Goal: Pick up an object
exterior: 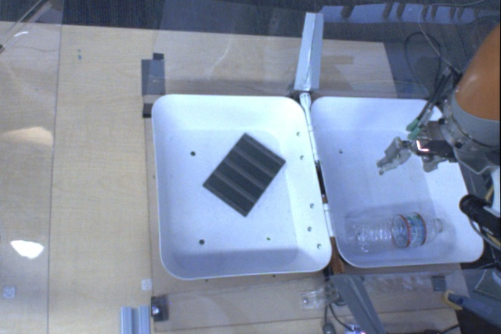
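Two white bins on a wooden bench

the picture is bright and even, like a room with lights on above. the two white bins shine the most and look a little washed out. a soft grey shadow sits along the near inside edge of the left bin. clear panels around the bench catch the light, so pale streaks and a small white glare spot show on the left side. the dark floor at the top looks dim. the clear bottle is hard to see against the white. everything looks a bit soft and grainy, not sharp.
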Robot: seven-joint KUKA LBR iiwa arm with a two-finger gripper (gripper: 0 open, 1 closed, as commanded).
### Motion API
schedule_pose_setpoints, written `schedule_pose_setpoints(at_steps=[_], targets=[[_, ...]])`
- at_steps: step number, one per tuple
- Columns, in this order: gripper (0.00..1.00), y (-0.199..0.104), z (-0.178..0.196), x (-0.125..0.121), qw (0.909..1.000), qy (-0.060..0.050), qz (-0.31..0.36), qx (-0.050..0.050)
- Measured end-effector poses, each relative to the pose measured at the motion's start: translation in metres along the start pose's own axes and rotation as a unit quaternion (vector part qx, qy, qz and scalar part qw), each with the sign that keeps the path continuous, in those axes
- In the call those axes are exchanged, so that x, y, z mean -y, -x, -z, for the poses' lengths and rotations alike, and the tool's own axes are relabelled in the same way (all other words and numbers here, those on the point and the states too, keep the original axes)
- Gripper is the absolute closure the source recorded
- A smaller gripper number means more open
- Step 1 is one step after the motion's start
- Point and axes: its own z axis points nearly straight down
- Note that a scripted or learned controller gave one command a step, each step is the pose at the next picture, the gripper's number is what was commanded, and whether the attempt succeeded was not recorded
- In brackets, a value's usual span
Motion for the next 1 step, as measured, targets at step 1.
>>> schedule_pose_setpoints(at_steps=[1], targets=[[0.0,-0.0741,-0.0745,0.02,0.9999,0.0,-0.012,0.0]])
